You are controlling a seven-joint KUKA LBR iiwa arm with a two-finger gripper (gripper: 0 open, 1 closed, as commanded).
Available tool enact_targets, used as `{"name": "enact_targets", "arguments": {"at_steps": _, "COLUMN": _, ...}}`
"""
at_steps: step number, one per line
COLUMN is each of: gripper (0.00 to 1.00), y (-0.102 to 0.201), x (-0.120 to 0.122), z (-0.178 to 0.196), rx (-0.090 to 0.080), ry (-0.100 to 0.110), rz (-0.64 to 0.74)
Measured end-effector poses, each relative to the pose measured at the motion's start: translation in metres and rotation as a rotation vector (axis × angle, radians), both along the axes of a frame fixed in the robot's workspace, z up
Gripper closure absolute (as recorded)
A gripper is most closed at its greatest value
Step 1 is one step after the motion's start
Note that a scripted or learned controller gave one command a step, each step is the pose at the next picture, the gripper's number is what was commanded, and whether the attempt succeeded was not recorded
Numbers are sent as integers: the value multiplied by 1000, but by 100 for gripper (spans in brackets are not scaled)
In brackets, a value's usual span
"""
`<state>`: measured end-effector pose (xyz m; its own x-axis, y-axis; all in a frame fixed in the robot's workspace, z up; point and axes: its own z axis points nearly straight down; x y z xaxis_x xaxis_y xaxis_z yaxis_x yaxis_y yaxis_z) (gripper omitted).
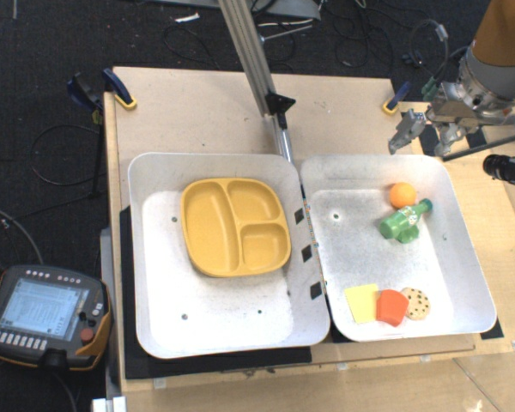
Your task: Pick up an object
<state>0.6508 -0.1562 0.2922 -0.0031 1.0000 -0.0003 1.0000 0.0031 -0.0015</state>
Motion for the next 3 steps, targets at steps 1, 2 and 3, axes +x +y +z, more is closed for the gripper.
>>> {"name": "enact_targets", "arguments": {"at_steps": 1, "gripper": 0, "y": 0, "x": 0, "z": 0, "rx": 0, "ry": 0, "rz": 0}}
{"name": "enact_targets", "arguments": {"at_steps": 2, "gripper": 0, "y": 2, "x": -4, "z": -64, "rx": 1, "ry": 5, "rz": -3}}
{"name": "enact_targets", "arguments": {"at_steps": 3, "gripper": 0, "y": -1, "x": -4, "z": -108, "rx": 0, "ry": 3, "rz": -3}}
